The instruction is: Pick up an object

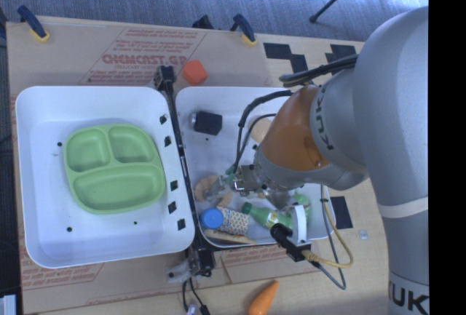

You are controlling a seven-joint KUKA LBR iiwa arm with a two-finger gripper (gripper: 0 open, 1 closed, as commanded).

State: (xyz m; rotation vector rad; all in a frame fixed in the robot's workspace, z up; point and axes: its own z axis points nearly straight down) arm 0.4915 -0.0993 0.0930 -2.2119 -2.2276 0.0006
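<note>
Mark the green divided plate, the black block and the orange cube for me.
green divided plate (113, 168), camera view, on the ridge where its three compartments meet.
black block (207, 122), camera view, on its top face.
orange cube (194, 73), camera view, on its top face.

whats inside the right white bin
In the right white bin: a black block, a blue round cap, a green bottle and a patterned piece. The grey arm with the orange band covers the rest.
</note>
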